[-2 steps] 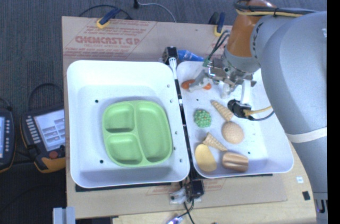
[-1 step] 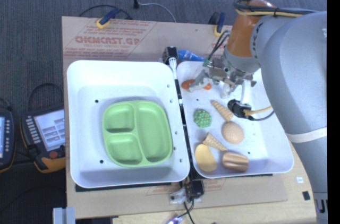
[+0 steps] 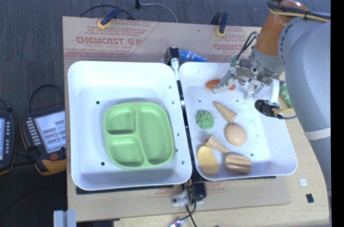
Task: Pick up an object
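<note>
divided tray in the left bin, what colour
Light green divided tray, clearest in the camera view.

We're seeing smooth white plastic on both bins (image 3: 80, 113), slightly glossy. The green divided tray (image 3: 138, 134) looks like matt plastic. The food toys read as plastic: a bumpy green ball (image 3: 204, 119), ridged cones (image 3: 224, 111), a shiny bread roll (image 3: 237, 163). The bench board (image 3: 115, 40) looks like matt, paper-covered sheet.
</note>
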`<state>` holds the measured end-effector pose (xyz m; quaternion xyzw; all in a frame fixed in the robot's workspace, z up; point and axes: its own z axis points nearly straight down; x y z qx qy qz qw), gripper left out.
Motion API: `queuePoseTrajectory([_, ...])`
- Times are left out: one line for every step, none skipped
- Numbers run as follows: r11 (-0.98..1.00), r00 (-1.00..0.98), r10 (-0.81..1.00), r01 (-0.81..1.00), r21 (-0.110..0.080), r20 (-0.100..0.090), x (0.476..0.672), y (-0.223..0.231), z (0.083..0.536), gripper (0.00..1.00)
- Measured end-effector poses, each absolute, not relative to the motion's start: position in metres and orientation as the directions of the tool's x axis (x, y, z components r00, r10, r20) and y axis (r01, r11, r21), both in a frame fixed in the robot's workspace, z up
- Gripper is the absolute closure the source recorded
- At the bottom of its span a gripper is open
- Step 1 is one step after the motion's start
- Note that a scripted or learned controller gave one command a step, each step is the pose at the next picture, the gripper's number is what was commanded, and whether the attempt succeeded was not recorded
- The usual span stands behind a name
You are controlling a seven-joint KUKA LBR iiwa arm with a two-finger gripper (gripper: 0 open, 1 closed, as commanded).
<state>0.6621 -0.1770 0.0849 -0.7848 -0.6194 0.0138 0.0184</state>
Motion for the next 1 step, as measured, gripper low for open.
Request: queuePoseTrajectory([-0.305, 0.305, 0.952, 0.952, -0.011, -0.002, 0.6667, -0.1192, 0.1383, 0.00])
